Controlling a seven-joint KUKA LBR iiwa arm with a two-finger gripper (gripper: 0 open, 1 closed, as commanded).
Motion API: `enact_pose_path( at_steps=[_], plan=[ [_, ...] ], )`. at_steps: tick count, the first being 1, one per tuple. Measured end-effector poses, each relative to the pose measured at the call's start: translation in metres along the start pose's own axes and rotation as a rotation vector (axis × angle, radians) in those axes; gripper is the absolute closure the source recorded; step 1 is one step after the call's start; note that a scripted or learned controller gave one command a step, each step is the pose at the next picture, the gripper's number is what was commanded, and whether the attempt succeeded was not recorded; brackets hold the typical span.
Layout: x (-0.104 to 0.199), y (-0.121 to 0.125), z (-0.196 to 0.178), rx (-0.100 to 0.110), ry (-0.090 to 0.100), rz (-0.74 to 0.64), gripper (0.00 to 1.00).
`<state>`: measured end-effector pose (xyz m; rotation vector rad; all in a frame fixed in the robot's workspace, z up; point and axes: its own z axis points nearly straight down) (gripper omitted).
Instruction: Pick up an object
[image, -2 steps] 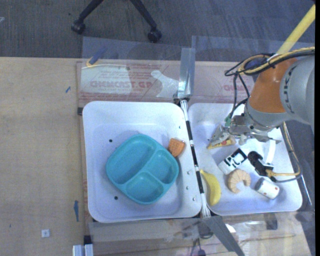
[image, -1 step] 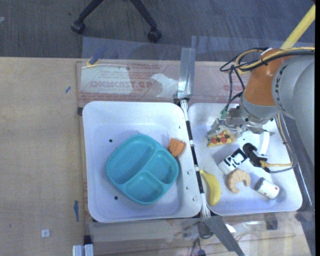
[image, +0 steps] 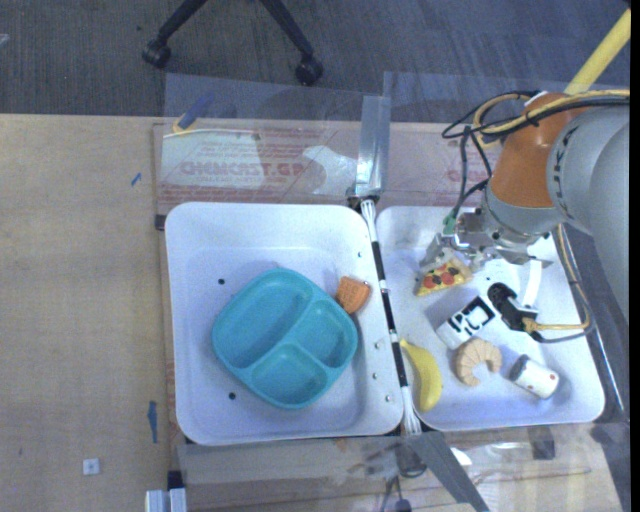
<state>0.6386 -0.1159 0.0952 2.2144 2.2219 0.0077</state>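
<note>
Down over the right bin (image: 580, 400) went the gripper (image: 452, 243), right above the pizza slice (image: 442, 277) near that bin's far-left corner; whether its fingers were open, I couldn't tell. A teal divided plate (image: 285, 337) sat mid left bin (image: 190, 300). Pale wooden counter (image: 70, 300), dark carpet (image: 90, 50) beyond, chair wheels (image: 308, 71) showing.

My table (image: 70, 300) is bare wood. Two white bins rest directly on it, side by side: left bin (image: 190, 330) and right bin (image: 585, 395), edges touching.
</note>
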Motion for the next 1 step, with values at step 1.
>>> enact_pose_path(
  at_steps=[1],
  plan=[
    [0.0282, -0.0339, -0.0870, 0.009, -0.001, -0.001, 1.00]
  ],
)
